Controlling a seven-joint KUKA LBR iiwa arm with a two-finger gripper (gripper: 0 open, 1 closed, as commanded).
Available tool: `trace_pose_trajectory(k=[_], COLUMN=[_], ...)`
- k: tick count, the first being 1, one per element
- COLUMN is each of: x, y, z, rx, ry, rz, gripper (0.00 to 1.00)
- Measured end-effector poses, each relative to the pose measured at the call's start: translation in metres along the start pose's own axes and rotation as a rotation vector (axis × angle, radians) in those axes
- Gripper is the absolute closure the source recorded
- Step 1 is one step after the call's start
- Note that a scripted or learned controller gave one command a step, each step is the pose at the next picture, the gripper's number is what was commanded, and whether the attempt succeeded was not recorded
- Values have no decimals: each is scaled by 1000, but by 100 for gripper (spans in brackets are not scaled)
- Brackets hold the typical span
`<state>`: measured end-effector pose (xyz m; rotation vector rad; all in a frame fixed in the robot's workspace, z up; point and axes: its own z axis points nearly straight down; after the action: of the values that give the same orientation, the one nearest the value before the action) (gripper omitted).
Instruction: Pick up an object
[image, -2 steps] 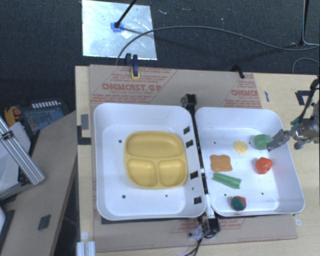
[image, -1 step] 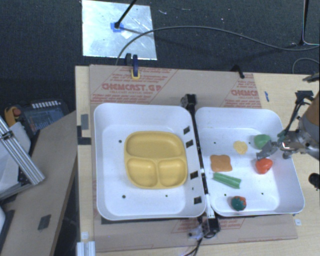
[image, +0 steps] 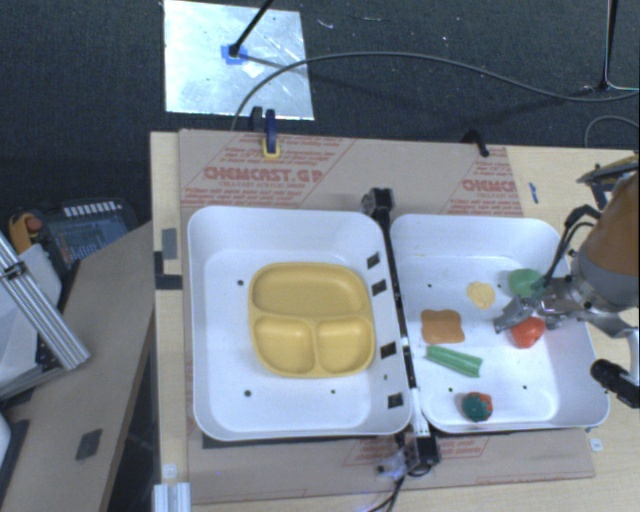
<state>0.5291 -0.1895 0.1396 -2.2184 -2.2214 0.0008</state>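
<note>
Your end effector (image: 520, 318) hangs low over the right bin (image: 500, 232), reaching in from the right side, its grey fingers pointing toward the bin's middle. A red piece (image: 529, 333) sits at the fingertips, touching or just under them; you cannot tell from this slant whether it lies between the fingers or only beside them, and you cannot tell whether the fingers are spread or pressed together. A green piece (image: 523, 281) lies just behind the end effector, toward the far wall.

The relation that matters: the red piece lies at the tip, slightly toward the near wall, so any closing move likely needs little travel. The other candidates lie farther left of the tip: a pale round piece (image: 481, 294), a brown slab (image: 442, 326), a green stick (image: 454, 360) whose long axis runs slantwise from upper left to lower right, and a red-and-green ball (image: 477, 405) near the front wall. In the left bin (image: 225, 240), a yellow tray (image: 307, 318) with 3 compartments rests well apart from the arm.
</note>
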Motion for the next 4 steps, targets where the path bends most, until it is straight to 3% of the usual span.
trace_pose_trajectory(k=[1,2,4], x=[0,0,-6], y=[0,2,-8], z=[52,39,-76], rx=[0,-6,-9], ry=[0,-3,-4], rz=[0,0,-2], gripper=[0,100,100])
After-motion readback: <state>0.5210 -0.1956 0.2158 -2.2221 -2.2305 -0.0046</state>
